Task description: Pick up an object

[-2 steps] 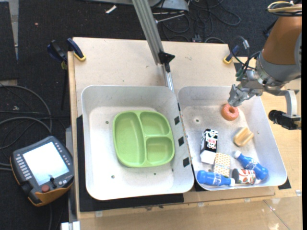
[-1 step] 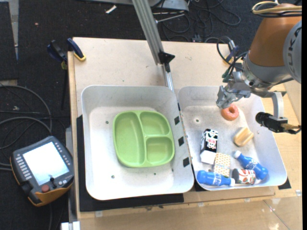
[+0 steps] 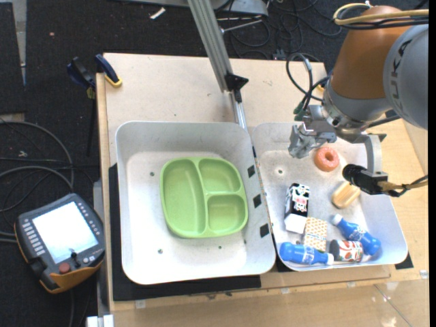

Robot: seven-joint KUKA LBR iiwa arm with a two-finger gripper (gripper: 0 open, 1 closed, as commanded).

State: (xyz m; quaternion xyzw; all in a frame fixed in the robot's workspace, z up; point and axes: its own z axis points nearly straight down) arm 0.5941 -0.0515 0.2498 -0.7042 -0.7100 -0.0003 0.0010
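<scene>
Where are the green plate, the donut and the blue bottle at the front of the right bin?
green plate (image 3: 178, 182): camera view, left compartment.
donut (image 3: 328, 159): camera view, its ring.
blue bottle (image 3: 303, 253): camera view, its body.

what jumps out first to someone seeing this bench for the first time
The lime green divided plate lies alone in the left bin. In the right bin, the arm's hand hangs at the far end beside a pink donut, with blue bottles and small packets clustered at the near end.
</scene>
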